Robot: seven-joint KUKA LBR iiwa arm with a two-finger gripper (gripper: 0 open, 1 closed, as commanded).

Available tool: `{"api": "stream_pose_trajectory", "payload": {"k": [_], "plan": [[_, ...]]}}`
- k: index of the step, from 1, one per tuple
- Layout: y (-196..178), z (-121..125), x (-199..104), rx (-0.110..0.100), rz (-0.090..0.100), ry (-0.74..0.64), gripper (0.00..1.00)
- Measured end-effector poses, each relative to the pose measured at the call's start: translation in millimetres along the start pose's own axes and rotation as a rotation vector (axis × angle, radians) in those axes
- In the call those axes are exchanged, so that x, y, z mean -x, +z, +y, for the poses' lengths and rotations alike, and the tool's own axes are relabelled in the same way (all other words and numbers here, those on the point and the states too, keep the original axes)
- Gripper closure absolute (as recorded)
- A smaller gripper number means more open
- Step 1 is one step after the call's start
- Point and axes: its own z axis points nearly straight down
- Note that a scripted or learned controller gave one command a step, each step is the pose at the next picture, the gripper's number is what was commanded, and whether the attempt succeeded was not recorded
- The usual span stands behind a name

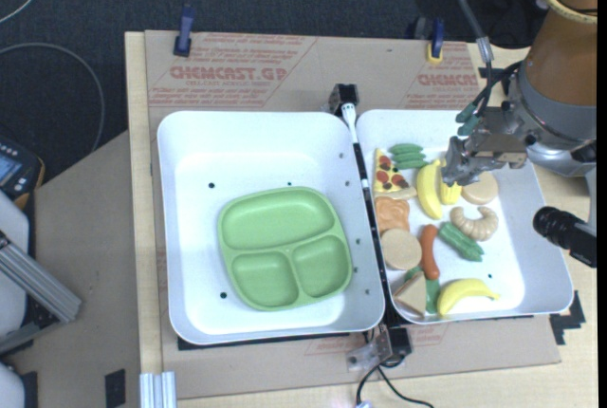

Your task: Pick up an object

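Note:
The right bin [536, 250] holds several toy foods. Among them are a pizza slice [387, 173], a green pea pod [408, 153], a yellow banana [429, 192], a pale round biscuit [480, 192] and a curled shrimp [478, 222]. There are also a red sausage [431, 250], a tan round slice [400, 250] and a second banana [465, 292]. My gripper [459, 171] hangs low over the bin's back half, between the first banana and the pale biscuit. Nothing visible is lifted off the bin floor.
The left bin [190, 207] holds a green divided plate [285, 247]. A black divider clip [343, 98] sits at the back between the bins. An orange salmon piece [391, 210], a green bean [463, 243] and a sandwich wedge [411, 292] also lie in the right bin.

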Motion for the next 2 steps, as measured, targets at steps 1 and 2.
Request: {"api": "stream_pose_trajectory", "payload": {"k": [1, 2], "plan": [[4.8, -3.0, -58.3, -0.011, 0.0, -0.004, 1.0], [-17.1, -3.9, -51.9, -0.006, -0.002, 0.002, 1.0]]}}
